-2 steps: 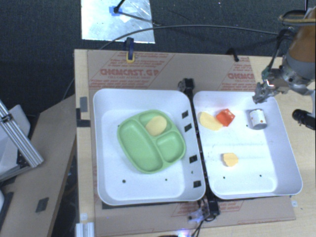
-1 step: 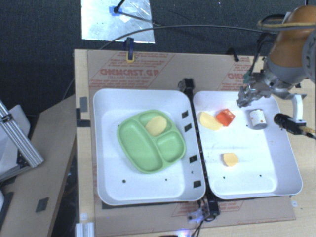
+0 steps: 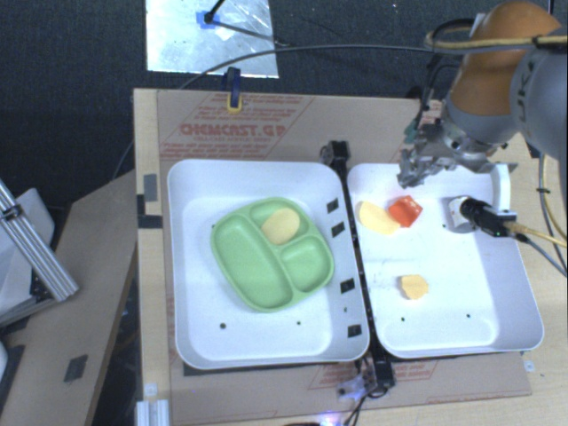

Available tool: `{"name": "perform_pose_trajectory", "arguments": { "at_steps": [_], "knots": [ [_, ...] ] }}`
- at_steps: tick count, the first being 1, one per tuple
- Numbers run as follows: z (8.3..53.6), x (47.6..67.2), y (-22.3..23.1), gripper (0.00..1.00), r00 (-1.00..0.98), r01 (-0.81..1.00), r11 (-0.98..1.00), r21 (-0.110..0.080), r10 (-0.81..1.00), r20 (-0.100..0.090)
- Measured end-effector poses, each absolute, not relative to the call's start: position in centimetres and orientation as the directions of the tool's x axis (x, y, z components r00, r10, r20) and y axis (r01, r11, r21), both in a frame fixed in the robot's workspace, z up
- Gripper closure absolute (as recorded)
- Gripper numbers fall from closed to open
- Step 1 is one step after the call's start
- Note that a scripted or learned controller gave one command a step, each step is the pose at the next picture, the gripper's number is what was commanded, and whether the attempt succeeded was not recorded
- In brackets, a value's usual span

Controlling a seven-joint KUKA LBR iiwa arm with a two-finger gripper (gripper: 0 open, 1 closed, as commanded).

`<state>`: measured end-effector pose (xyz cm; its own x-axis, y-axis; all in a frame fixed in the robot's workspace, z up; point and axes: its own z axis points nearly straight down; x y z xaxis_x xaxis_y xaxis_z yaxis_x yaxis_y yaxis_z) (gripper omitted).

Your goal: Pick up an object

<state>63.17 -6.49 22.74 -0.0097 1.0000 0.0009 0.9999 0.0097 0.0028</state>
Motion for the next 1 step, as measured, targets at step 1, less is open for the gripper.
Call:
{"name": "perform_pose_trajectory", "arguments": {
  "at_steps": [1],
  "knots": [
    [23.39,63.16,-1.58,1.00,-0.010,1.000,0.010,0.002,1.000,0.002]
  ]
}}
